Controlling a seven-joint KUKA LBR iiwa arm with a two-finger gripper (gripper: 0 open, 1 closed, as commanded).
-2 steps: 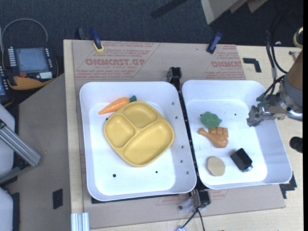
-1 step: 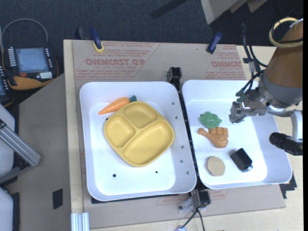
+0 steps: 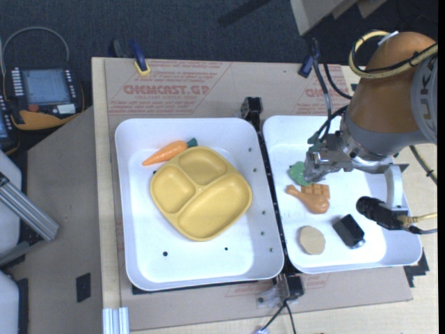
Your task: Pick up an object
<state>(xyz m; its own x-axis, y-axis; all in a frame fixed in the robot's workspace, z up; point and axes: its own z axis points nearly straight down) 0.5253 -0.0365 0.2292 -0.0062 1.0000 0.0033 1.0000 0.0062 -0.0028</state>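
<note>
My gripper [image 3: 316, 171] hangs low over the left part of the right bin [image 3: 396, 256]. It is directly above a small green object [image 3: 299, 172] and the top of an orange toy piece [image 3: 313, 197]. I cannot see anything held in it. Nearer the front of the same bin lie a round tan piece [image 3: 312, 240] and a small black block [image 3: 348, 230].
The left bin [image 3: 139, 207] holds a yellow divided plate [image 3: 200, 192], with a toy carrot [image 3: 164, 152] at its far edge. A black clamp [image 3: 251, 107] sits between the bins at the back. The grey arm with its orange band [image 3: 389, 82] comes in from the right.
</note>
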